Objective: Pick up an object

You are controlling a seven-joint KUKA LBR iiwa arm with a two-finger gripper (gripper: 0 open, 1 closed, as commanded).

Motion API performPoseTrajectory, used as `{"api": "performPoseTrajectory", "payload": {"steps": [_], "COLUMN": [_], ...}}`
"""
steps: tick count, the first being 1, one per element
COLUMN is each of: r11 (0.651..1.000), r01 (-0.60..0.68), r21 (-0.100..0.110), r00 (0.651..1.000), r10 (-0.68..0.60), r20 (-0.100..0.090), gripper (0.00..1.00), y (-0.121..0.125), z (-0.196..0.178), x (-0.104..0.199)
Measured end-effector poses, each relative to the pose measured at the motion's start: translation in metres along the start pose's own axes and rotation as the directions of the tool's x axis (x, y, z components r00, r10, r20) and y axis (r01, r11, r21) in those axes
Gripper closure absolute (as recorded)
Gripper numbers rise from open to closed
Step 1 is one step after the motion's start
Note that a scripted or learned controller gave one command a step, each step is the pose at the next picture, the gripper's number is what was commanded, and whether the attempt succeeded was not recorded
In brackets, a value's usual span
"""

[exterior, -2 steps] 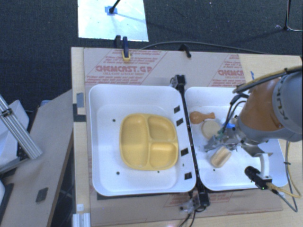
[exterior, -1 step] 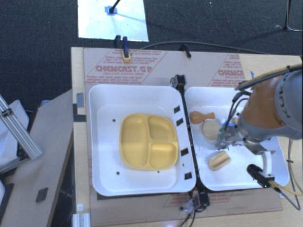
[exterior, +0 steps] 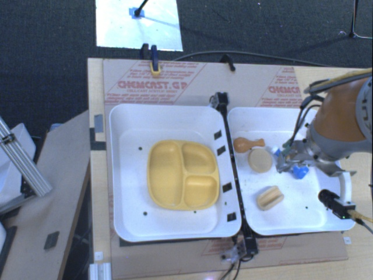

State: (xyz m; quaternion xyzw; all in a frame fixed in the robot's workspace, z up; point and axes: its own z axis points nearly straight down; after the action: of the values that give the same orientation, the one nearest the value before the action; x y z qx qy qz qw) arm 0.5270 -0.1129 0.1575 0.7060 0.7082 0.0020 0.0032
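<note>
Leftward, the left bin (exterior: 125,156) holds a yellow divided plate (exterior: 183,174). Beside it, the right bin (exterior: 303,217) holds a bread roll (exterior: 270,198), a tan round piece (exterior: 260,160), an orange wooden piece (exterior: 248,144) and a blue object (exterior: 299,171) just beside the gripper (exterior: 284,162), whose grip I cannot tell.

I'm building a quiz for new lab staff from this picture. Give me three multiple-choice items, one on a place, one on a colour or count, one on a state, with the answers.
1. Where does the yellow plate lie?
A. left bin
B. right bin
C. on the floor

2. What colour is the small thing at the gripper?
A. red
B. blue
C. green

3. How does the bread roll lie?
A. between the gripper's fingers
B. on the plate
C. loose on the right bin's floor

Answers:
1. A: it fills the middle of the left bin.
2. B: the blue thing sits beside the gripper.
3. C: it rests apart from the gripper, in the right bin.
</note>
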Motion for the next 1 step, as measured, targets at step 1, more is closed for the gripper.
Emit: {"api": "performPoseTrajectory", "payload": {"steps": [1], "r11": [1.0], "r01": [0.001], "r21": [0.0], "r00": [1.0], "r10": [-0.001], "r20": [0.0], "gripper": [1.0], "y": [0.0025], "z": [-0.054], "x": [-0.0005]}}
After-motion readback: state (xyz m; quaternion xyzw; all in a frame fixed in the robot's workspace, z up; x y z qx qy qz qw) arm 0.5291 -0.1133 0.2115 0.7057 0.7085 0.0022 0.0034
